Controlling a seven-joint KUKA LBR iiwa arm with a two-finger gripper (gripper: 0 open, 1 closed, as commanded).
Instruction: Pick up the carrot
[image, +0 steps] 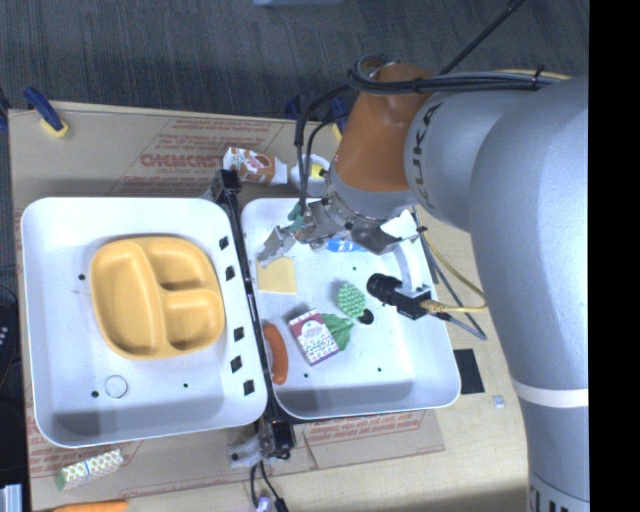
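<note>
The carrot (277, 352) is a small orange-red stick lying lengthwise against the left wall of the right bin (400, 385), near its front. My gripper (288, 238) hangs over the back left part of that bin, just above a yellow cheese slice (279, 275). It is well behind the carrot and apart from it. Nothing shows in the gripper. The grey arm with its orange band (385, 120) comes in from the right and covers the bin's back right corner.
A red and white carton (314, 337), a green leaf (340, 328) and a green dotted piece (350, 298) lie mid-bin. A black fitting with cable (395, 292) hangs off the arm. The left bin (60, 390) holds a yellow divided tray (155, 295).
</note>
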